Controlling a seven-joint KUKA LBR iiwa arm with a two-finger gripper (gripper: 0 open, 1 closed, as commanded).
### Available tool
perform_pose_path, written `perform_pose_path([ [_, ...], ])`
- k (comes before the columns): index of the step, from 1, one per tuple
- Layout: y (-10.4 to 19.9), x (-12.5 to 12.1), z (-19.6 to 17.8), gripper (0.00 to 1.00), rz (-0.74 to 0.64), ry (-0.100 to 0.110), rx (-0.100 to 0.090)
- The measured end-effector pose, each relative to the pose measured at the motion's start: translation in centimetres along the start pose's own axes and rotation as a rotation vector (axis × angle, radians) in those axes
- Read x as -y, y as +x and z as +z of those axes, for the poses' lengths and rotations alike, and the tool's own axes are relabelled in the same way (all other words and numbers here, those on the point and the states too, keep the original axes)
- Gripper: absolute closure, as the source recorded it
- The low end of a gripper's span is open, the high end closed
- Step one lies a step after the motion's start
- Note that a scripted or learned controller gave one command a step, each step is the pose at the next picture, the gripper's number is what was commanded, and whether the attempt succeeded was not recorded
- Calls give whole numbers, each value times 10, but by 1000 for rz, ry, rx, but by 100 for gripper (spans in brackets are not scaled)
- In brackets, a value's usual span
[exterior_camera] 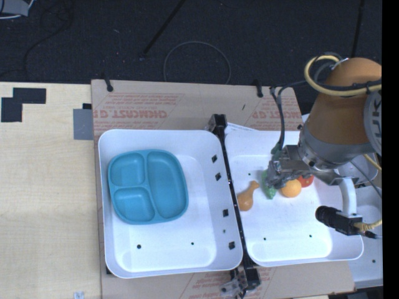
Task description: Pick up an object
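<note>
My gripper (278, 170) hangs low over the right bin (274, 245), just above a cluster of small things near the bin's middle. An orange round fruit (291, 189) lies right below the gripper, with a green piece (269, 190) at its left and a red piece (306, 180) at its right. An orange-brown pear-shaped toy (247, 197) lies a little further left, near the divider. The gripper's body hides the fingertips and part of the cluster.
The left bin (202, 248) holds a blue three-compartment plate (148, 185). A black clamp rail (227, 192) runs between the two bins. Bare white floor lies in the front half of the right bin.
</note>
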State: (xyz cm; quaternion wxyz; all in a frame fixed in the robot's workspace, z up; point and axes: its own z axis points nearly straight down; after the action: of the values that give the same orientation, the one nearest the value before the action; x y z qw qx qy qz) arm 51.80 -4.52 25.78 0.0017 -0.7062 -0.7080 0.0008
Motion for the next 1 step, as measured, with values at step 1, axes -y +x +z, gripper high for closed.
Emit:
perform_pose_path([
  [1, 42, 7, 4, 100, 0, 1, 0],
])
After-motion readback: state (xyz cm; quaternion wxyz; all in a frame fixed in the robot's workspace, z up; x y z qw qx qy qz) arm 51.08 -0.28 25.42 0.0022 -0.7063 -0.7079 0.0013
